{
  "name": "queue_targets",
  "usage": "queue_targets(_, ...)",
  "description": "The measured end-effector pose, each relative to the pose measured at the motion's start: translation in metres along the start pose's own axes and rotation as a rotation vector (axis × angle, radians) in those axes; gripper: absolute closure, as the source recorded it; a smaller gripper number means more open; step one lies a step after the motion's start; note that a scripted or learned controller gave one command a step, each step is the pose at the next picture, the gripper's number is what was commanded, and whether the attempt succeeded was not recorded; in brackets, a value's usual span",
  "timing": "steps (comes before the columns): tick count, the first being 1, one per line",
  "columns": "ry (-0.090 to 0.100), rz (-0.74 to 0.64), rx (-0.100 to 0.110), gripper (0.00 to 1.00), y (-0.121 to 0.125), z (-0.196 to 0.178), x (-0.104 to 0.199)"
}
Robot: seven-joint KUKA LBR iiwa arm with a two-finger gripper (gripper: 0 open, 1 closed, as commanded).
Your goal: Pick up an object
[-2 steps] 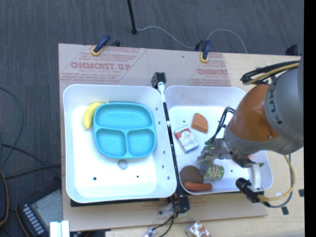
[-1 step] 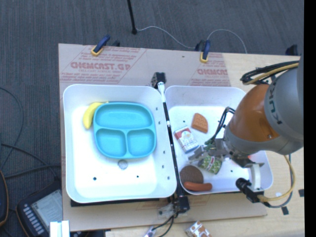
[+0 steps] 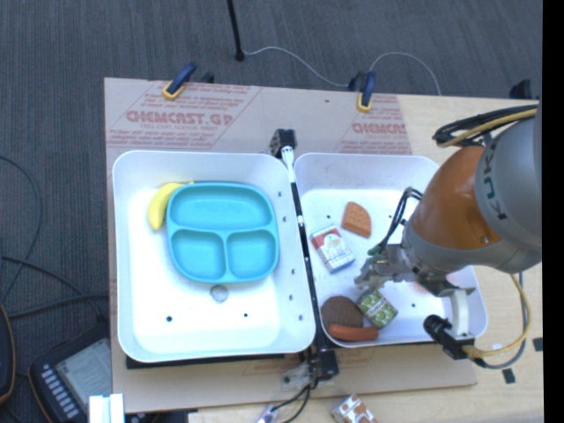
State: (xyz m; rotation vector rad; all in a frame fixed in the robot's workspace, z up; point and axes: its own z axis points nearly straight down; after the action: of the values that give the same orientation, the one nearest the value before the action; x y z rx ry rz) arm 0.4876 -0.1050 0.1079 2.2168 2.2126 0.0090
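The right bin holds an orange wedge, a red and white carton, a brown round piece, a red sausage and a small green packet. My gripper hangs low over the bin's middle, just above the green packet and to the right of the carton. The grey and orange arm covers the bin's right half. Nothing visibly hangs from the gripper.
The left bin holds a blue divided plate with a yellow banana at its left edge. A ridge separates the two bins. Two clamps hold the board at the back.
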Motion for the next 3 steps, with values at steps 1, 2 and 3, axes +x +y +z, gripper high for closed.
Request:
queue_targets(1,0.000,0.000,0.001,0.00,0.000,0.000,0.000)
queue_targets(2,-0.001,0.001,0.006,0.00,-0.003,0.021,0.004)
queue_targets(3,-0.001,0.001,0.003,1.00,-0.002,0.010,0.004)
